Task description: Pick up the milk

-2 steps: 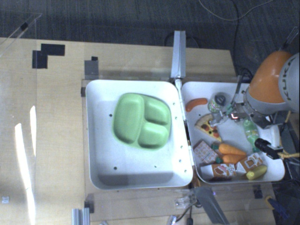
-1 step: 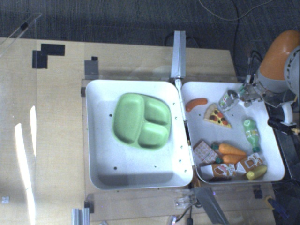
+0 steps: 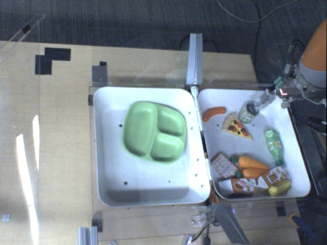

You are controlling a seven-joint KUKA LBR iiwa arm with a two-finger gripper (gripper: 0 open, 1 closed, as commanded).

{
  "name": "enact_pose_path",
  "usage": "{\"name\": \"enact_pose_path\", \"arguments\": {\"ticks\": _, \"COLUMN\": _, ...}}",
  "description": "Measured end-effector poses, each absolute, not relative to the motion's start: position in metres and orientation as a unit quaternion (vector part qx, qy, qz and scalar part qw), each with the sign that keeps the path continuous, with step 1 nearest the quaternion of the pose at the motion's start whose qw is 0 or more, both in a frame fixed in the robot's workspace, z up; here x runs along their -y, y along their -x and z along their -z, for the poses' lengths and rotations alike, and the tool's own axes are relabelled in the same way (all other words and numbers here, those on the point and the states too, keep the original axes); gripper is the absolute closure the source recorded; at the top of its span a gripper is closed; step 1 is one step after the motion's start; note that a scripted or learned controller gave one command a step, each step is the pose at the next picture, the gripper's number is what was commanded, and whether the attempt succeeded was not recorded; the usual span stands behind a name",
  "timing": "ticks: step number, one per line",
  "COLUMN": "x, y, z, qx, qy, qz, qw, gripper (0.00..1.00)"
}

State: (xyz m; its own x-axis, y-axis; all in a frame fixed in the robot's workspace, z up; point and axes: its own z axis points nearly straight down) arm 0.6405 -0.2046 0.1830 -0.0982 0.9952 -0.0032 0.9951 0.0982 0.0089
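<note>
My gripper (image 3: pixel 280 89) at right bin (image 3: pixel 296 137) far edge, fingers hard to read. Milk (image 3: pixel 254 183) lying along near wall, beside carrots (image 3: pixel 250 166), waffle (image 3: pixel 223 164). Green divided plate (image 3: pixel 154 131) in left bin (image 3: pixel 107 137). Pizza slice (image 3: pixel 236 127), sausage (image 3: pixel 213 113), green bottle (image 3: pixel 274 146) scattered.

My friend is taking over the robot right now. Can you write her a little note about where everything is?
Gripper: over the right bin's far edge; too small to tell open or shut, nothing seen held.
Milk carton: lying at the right bin's near edge, by the carrots.
Green tray: in the left bin.
Done: nothing yet.
Left: reach the milk, grip it, lift it.
</note>
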Motion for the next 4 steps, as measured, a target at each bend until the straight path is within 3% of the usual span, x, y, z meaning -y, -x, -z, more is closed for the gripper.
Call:
{"name": "enact_pose_path", "arguments": {"ticks": 1, "x": 0.144, "y": -0.657, "z": -0.105, "qx": -0.777, "qy": -0.629, "qz": -0.0025, "qw": 0.004, "gripper": 0.0}}
{"name": "enact_pose_path", "arguments": {"ticks": 2, "x": 0.135, "y": -0.671, "z": -0.095, "qx": -0.793, "qy": -0.609, "qz": -0.0022, "qw": 0.004, "gripper": 0.0}}
{"name": "enact_pose_path", "arguments": {"ticks": 3, "x": 0.142, "y": -0.595, "z": -0.089, "qx": -0.87, "qy": -0.494, "qz": -0.0022, "qw": 0.005, "gripper": 0.0}}
{"name": "enact_pose_path", "arguments": {"ticks": 4, "x": 0.14, "y": -0.598, "z": -0.102, "qx": -0.87, "qy": -0.493, "qz": -0.0047, "qw": 0.008, "gripper": 1.0}}
